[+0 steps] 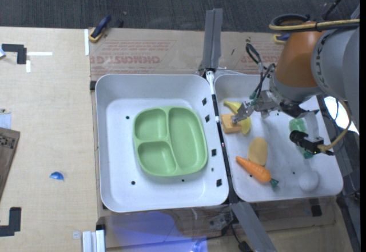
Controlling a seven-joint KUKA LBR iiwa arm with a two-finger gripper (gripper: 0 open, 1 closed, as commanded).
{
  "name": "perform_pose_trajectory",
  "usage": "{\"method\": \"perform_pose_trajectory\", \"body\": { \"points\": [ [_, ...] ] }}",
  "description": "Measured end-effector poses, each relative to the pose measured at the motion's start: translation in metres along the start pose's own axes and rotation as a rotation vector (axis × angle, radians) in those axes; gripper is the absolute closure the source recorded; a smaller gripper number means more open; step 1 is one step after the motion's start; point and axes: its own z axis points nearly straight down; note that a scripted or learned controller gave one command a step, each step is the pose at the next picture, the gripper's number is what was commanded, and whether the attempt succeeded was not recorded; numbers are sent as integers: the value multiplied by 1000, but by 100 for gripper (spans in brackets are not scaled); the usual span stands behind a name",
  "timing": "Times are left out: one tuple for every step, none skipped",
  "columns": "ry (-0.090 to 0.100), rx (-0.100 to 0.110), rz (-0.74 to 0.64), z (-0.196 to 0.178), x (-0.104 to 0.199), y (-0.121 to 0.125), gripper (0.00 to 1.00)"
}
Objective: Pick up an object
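Right bin (329,185): claw (245,111) sits low over the far-left corner, tips right at a yellow banana-like toy (235,108) and an orange-tan block (230,124) touching it. Can't tell whether the claw is wide, narrow, or gripping anything; tips are too small and cluttered. Pale yellow oval item (258,150) near the bin's middle, toy carrot (254,169) just beside it toward the near edge, green tip pointing right. Green object (298,126) by the right wall, partly behind cables; whitish ball (308,180) at the near-right corner. Left bin (108,131) holds a green three-compartment tray (170,141), roughly centered. Bench (46,125) carries a small blue piece (56,175) left of the bins.
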Motion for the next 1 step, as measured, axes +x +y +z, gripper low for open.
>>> {"method": "perform_pose_trajectory", "body": {
  "points": [
    [0, 2, 5, -8, -2, -1, 100]
  ]
}}
